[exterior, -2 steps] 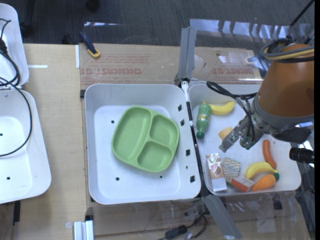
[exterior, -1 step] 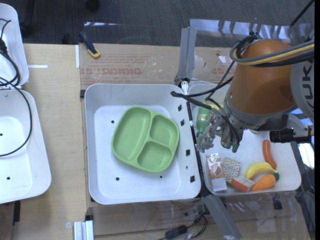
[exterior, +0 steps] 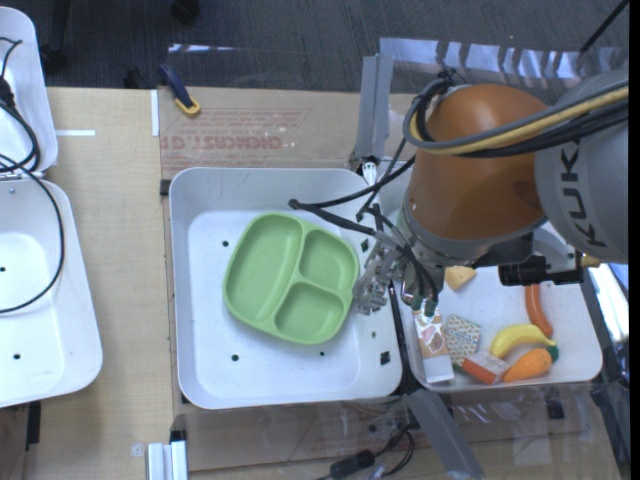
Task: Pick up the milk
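Note:
The milk (exterior: 434, 346), a small white carton with an orange-red label, lies on its side at the left edge of the right bin (exterior: 590, 363). My gripper (exterior: 378, 280) hangs under the big orange wrist band, over the wall between the two bins and the right rim of the green plate (exterior: 290, 278). It sits just up and left of the carton's top end. Cables and the wrist hide much of the gripper.
The green three-part plate lies in the left bin (exterior: 200, 368). Beside the milk in the right bin are a patterned packet (exterior: 462, 336), a banana (exterior: 520, 339), a carrot (exterior: 529, 365), a red sausage (exterior: 540, 310), and a yellow wedge (exterior: 460, 277).

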`<state>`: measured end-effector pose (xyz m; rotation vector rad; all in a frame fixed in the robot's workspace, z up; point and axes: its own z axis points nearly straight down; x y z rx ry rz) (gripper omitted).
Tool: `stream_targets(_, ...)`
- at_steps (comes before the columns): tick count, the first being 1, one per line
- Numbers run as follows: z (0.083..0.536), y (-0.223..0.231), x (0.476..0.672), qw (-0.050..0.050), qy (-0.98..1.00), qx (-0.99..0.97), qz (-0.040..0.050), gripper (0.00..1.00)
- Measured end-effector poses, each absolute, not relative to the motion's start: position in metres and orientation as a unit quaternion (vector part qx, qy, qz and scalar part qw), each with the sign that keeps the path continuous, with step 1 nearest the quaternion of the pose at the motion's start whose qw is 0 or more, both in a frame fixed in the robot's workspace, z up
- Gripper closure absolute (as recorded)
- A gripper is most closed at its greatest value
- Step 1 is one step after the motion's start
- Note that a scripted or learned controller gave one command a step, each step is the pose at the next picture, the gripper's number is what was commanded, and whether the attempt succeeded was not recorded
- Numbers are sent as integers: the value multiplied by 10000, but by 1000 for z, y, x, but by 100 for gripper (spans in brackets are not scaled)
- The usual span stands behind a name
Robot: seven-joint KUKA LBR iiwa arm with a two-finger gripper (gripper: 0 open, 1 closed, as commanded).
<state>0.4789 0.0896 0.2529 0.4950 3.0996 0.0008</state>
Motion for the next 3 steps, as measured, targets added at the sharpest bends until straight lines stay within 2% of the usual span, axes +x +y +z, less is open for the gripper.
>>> stream_targets(3,279,87,483,37,9866,1633,9,100)
